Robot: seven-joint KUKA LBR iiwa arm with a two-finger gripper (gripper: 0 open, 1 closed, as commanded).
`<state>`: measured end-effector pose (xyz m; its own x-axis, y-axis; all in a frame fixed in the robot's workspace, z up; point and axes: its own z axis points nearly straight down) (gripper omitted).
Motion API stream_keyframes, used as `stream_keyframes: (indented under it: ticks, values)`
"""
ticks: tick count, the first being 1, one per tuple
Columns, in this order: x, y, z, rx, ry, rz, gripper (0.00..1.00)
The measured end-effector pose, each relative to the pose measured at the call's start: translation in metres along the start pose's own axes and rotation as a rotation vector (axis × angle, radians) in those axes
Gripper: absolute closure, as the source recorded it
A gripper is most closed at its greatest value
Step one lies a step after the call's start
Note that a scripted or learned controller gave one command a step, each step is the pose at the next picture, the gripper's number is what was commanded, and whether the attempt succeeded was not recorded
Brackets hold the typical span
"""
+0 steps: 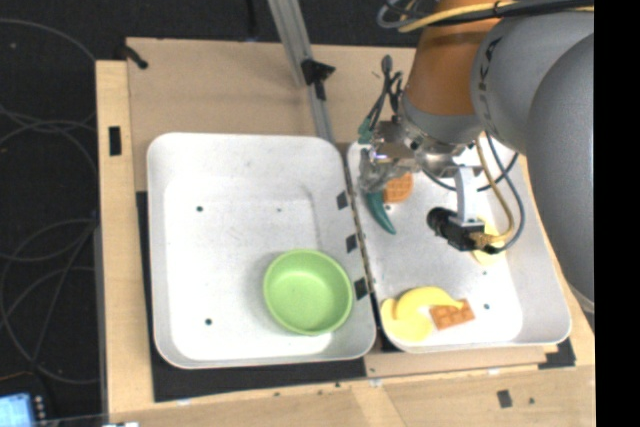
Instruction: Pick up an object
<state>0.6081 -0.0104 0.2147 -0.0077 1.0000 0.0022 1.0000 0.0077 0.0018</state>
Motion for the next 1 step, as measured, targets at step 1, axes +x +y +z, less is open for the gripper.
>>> stream_keyframes:
  ticks: [1]
  values:
    - [0.0557,0.0099,-0.0163,-0.001,0.000,-0.001,1.00]
